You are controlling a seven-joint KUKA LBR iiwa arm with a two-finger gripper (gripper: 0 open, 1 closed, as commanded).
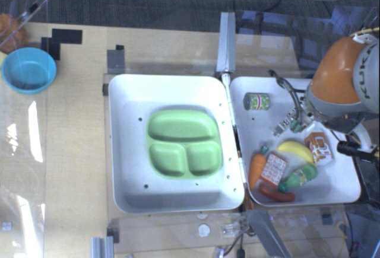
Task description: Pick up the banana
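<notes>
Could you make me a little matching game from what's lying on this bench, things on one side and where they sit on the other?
Things:
1. banana
2. green tray
3. blue bowl
4. can

Places:
A. on the bench, outside the bins
B. left bin
C. right bin, far end
D. right bin, among the toy food

Pairs: 1-D, 2-B, 3-A, 4-C

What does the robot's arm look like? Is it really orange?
Partly. The arm has a big rounded orange part with grey sections beside it, and dark letters show on the grey. At its tip sits a small silvery metal gripper, with thin dark cables running along it.
</notes>
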